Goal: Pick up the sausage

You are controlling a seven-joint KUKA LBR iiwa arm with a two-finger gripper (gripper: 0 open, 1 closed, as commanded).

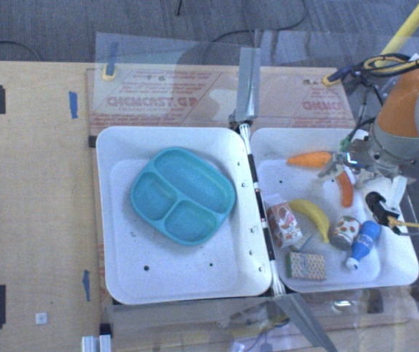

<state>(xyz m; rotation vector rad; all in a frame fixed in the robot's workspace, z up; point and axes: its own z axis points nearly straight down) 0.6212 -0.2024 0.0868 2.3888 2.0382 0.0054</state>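
smooth tapered sausage (orange-red), metal gripper touching

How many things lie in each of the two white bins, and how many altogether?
Left bin: 1, the plate.
Right bin: 7, namely carrot, sausage, banana, packet, cup, bottle, sponge.
Total: 8.
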